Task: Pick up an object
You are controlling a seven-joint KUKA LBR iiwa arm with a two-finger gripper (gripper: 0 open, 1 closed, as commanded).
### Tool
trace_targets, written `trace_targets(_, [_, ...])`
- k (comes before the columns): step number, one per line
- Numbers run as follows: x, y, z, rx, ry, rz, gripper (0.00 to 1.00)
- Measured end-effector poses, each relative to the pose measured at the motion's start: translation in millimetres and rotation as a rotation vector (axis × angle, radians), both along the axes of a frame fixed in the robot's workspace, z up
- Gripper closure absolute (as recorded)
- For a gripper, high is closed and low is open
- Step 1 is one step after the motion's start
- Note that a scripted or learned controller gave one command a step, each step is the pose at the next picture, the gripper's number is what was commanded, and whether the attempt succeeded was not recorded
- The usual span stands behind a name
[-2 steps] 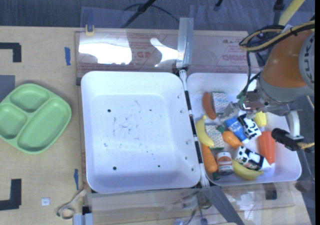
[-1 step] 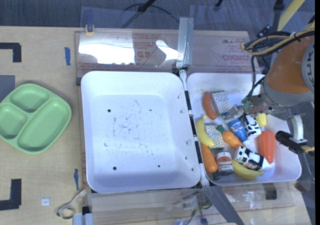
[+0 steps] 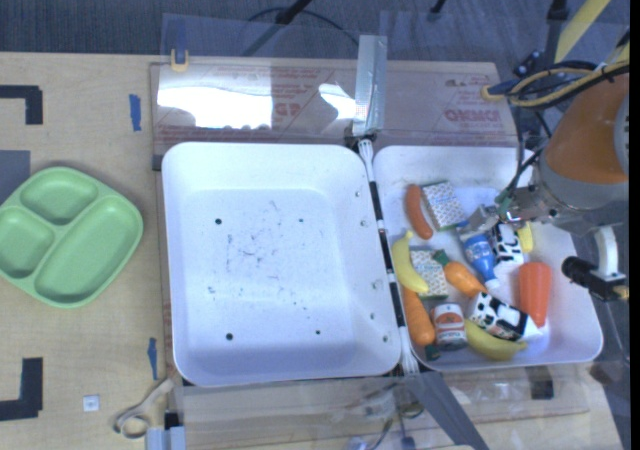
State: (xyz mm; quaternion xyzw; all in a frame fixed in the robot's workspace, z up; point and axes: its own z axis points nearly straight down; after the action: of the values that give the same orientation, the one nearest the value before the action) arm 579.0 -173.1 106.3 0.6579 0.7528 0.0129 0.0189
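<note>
White plastic walled the right bin [image 3: 585,343], where every toy food lay heaped near the arm; the gripper [image 3: 508,210] hung just over a blue bottle [image 3: 481,256], its grip on anything impossible to tell

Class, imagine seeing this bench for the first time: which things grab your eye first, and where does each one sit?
The heap of bright plastic toy food crowds the right white bin, orange carrots and yellow bananas jumbled together. Beside it, the left white bin shows bare, scuffed floor. The grey arm with its orange band leans over the right bin, and a pale green divided plate lies on the wooden bench at far left.
</note>
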Motion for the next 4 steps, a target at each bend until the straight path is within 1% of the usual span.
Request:
trace_targets(1, [4, 1, 14, -0.003, -0.013, 0.002, 1.00])
trace_targets(2, [4, 4, 13, 0.003, -0.009, 0.004, 0.00])
trace_targets(3, [22, -22, 2, 0.004, 0.008, 0.018, 0.00])
trace_targets(4, [26, -21, 18, 0.003, -0.003, 0.021, 1.00])
